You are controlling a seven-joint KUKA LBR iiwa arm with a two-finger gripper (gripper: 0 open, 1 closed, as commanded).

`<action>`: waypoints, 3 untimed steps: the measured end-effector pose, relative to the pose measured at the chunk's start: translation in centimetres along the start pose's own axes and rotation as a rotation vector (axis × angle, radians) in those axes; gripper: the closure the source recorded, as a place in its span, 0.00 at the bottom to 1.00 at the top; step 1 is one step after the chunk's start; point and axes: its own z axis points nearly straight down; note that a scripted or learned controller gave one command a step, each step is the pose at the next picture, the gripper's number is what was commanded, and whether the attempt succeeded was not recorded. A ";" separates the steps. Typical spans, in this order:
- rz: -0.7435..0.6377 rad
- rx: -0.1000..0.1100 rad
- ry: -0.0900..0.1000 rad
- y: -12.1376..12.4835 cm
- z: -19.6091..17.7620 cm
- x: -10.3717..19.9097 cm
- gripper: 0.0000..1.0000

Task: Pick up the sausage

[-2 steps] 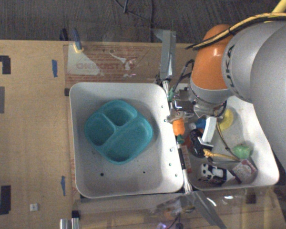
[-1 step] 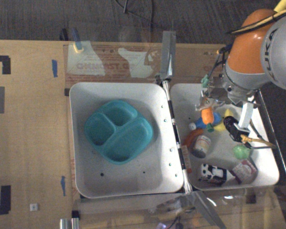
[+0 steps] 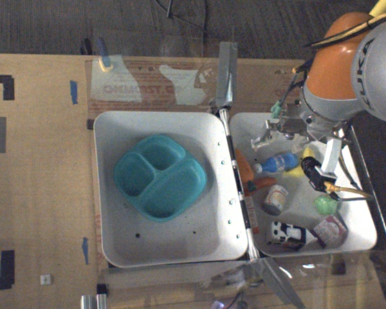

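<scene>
Hovering at the upper part of the right bin (image 3: 367, 234), my gripper (image 3: 284, 129) is too hidden to tell its state. Below it lie a blue bottle (image 3: 278, 163) and a can (image 3: 276, 198); the sausage (image 3: 260, 184) rests near the bin's left wall. A teal tray (image 3: 159, 176) fills the left bin (image 3: 116, 237)

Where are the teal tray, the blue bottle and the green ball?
teal tray (image 3: 159, 177): camera view, on the ridge between its compartments.
blue bottle (image 3: 278, 163): camera view, on the middle of its body.
green ball (image 3: 325, 205): camera view, on its top.
</scene>
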 end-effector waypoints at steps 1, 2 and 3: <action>0.162 0.003 0.001 -1.2 3.3 -3.4 0.00; 0.161 0.001 0.001 -10.3 12.6 -8.3 0.00; 0.579 0.002 0.000 -10.7 3.3 -1.3 0.00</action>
